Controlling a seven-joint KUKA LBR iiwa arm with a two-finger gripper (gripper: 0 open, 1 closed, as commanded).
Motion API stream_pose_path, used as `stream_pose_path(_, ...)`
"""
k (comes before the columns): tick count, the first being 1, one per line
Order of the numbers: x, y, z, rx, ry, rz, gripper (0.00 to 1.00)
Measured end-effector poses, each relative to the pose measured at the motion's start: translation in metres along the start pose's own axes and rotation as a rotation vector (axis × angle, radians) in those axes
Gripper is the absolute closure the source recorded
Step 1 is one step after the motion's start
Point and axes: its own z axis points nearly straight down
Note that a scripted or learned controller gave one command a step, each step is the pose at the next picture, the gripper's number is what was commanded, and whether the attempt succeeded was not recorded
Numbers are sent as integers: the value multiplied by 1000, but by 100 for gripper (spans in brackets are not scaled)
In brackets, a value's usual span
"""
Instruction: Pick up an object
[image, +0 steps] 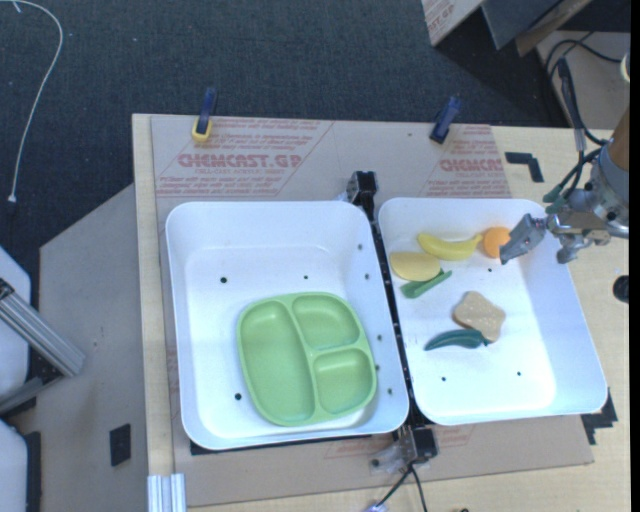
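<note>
Starting at the far left, well away from the gripper, the left bin holds a green tray with three compartments, lying flat toward the bin's near side. A black clip sits at the top of the seam where the two bins meet, left of the gripper and a little farther back.

Moving right, the right bin carries all the small items. Nearest the seam, left of the gripper and slightly nearer the camera, lies a pale yellow disc, with a green bean touching its lower edge. A banana lies just above the disc, its right tip close to an orange. The orange sits just beside the gripper's left finger, at about the same level. Nearer the camera, below and left of the gripper, a tan bread slice rests on the bin floor, and a dark teal pepper lies against its lower edge.

At the right, the gripper hangs over the bin's far right corner. Its two fingers are spread apart, with nothing between them. The arm reaches in from the right edge, its wrist level with the fingers, cables trailing above it.
</note>
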Motion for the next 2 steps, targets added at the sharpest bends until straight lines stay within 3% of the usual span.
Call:
stream_pose_path(1, 0, 2, -6, -12, -2, -3, 0)
stream_pose_path(2, 6, -7, 47, -7, -1, -3, 0)
